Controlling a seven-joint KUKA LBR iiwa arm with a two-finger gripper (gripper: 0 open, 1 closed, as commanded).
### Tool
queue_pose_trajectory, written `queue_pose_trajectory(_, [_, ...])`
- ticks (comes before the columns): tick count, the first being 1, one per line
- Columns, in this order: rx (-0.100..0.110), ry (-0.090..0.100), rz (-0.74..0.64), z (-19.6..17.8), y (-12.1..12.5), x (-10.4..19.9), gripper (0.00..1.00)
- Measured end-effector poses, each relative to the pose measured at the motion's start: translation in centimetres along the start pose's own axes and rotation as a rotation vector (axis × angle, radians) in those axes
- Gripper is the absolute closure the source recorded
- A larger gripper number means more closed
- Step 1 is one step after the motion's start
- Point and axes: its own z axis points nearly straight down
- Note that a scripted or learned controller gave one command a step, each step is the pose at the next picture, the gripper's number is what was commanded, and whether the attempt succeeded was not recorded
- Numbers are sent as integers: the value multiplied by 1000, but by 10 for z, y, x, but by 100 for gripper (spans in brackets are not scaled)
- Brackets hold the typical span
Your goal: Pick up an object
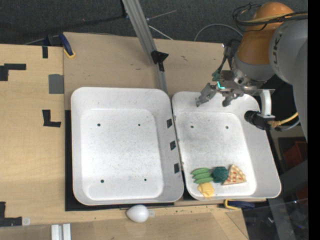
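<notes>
**Gripper waits above the far rim, toys lie in the near corner**

Nearest to the camera, a smooth white egg-shaped thing (137,213) lies on the wooden table (30,149), just outside the left bin (80,134). A little further, in the near corner of the right bin (260,154), sits a small cluster of toy foods: a green ribbed piece (201,174), a dark green bumpy piece like broccoli (219,173), a yellow piece (206,189) and an orange wedge like a pizza slice (234,175). They touch or almost touch each other. Both bins are shallow, white, speckled plastic with rounded corners.

At the far side, the gripper (215,98) hangs over the far rim of the right bin, well apart from the toys. Its two fingers (204,95) are spread apart and hold nothing.

I judge the step is the approach. To do it well, the arm should travel toward the near corner and choose a piece at the edge of the cluster, perhaps the wedge, so the fingers do not push its neighbours. The toys look small and low, so the fingers must descend close to the bin floor before closing.
</notes>
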Motion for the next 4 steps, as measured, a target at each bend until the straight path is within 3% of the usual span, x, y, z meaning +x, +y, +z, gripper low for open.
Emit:
queue_pose_trajectory(1, [-5,-1,-1,-3,1,0,0])
queue_pose_trajectory(3, [2,-1,0,122,-13,8,0])
queue_pose_trajectory(4, [-4,-2,0,125,-14,8,0])
